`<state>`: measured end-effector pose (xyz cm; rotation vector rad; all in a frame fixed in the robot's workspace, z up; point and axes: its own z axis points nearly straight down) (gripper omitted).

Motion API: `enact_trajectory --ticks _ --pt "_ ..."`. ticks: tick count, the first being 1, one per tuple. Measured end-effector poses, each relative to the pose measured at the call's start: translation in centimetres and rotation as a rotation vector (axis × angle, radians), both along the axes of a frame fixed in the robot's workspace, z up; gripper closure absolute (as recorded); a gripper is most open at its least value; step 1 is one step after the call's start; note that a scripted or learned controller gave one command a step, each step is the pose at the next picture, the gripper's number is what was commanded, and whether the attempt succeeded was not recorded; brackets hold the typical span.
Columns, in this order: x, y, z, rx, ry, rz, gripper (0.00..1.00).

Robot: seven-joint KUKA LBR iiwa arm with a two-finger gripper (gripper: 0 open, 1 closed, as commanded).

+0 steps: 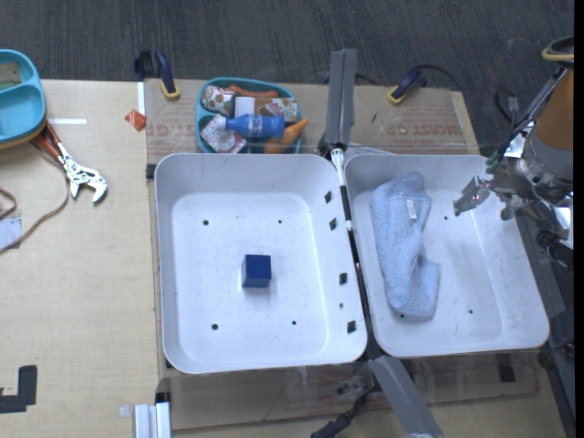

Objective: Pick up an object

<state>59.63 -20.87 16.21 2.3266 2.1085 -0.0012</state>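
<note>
Your gripper point(488, 194) is sitting at the 3 o'clock edge of the right bin point(511, 331); I cannot tell its state from here. The light blue cloth point(406, 245) is lying in that bin, toward 8 o'clock from the gripper, long axis running 12-to-6. The blue cube point(257, 270) is sitting mid left bin point(182, 336), far off toward 9 o'clock. You're looking at the cloth as the nearer target.

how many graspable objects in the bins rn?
2. A blue cube lies in the left bin; a light-blue cloth lies in the right bin. Something could be hidden under the cloth.
</note>
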Motion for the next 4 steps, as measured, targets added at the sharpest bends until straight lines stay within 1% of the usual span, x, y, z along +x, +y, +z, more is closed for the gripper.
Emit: enact_trajectory --ticks 1,2,3,4 --pt "4.7 3.7 -5.9 0.001 0.001 -0.022 0.00" --pt "3.9 -0.9 1.1 0.000 -0.001 -0.109 0.00" --pt "6.3 3.0 -6.9 0.000 -0.001 -0.017 0.00" --pt "6.3 2.9 -5.9 -0.002 -0.001 -0.014 1.00"
